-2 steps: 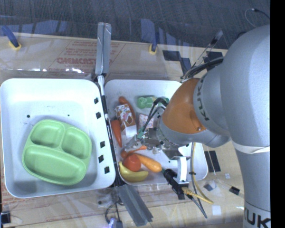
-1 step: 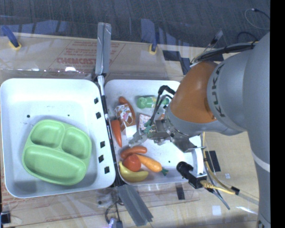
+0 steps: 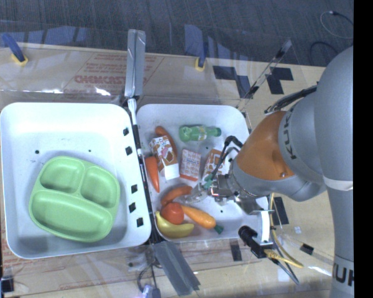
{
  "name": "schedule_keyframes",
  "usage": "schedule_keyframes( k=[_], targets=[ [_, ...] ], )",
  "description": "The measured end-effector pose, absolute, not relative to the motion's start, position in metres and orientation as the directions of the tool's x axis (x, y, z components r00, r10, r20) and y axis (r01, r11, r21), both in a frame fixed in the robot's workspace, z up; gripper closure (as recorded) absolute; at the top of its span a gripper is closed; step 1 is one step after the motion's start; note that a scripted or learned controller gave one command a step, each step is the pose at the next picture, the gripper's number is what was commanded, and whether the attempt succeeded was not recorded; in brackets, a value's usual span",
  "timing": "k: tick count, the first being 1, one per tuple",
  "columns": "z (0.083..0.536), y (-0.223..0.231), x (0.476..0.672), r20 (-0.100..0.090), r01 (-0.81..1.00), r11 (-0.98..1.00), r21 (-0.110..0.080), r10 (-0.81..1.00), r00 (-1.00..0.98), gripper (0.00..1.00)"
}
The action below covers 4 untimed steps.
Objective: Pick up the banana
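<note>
Two shallow white bins sit side by side on the desk (image 3: 62,73). The left white bin (image 3: 25,123) holds a light green plastic divided tray (image 3: 74,197), lying in the bin's lower half. The right white bin (image 3: 193,112) carries the clutter. The yellow curved banana (image 3: 174,229) lies at the near edge of the right bin, close to its lower left corner, curving along the bin wall. A round red tomato-like fruit (image 3: 172,213) rests on top of it, touching. An orange carrot with a green stub end (image 3: 200,216) lies just beside the tomato, slanting toward the lower right. Above these, an orange-red sausage-shaped piece (image 3: 174,194), a slim red-orange carrot-shaped piece (image 3: 152,173) along the bin's left wall, a brown bottle with a white label (image 3: 164,148), a small printed packet with red and white pattern (image 3: 190,163), and a green clear plastic bottle lying on its side (image 3: 199,132) near the far wall. The grey arm with orange band (image 3: 270,157) reaches in from the right and hangs over the right half of that bin. The tool (image 3: 212,184) sits low among the items just right of the printed packet, well apart from the banana; cannot tell its state from this angle, and nothing is visibly held.
</note>
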<state>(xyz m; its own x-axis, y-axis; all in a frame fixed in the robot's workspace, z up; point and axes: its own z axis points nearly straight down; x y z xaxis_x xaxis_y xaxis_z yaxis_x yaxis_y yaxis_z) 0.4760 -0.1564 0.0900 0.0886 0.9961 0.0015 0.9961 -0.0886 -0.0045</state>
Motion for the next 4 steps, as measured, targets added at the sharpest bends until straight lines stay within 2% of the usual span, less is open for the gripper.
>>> schedule_keyframes(
  k=[1, 2, 3, 4],
  targets=[
    [0.090, -0.092, 0.527, 0.000, 0.972, -0.233, -0.005, 0.972, 0.233, 0.00],
    [0.091, -0.095, 0.477, 0.002, 0.994, -0.108, -0.003, 0.994, 0.108, 0.00],
    [0.090, -0.098, 0.476, 0.005, 0.938, 0.346, -0.004, 0.938, -0.346, 0.00],
    [0.090, -0.131, 0.476, 0.002, 0.693, 0.721, -0.001, 0.693, -0.721, 0.00]
  ],
)
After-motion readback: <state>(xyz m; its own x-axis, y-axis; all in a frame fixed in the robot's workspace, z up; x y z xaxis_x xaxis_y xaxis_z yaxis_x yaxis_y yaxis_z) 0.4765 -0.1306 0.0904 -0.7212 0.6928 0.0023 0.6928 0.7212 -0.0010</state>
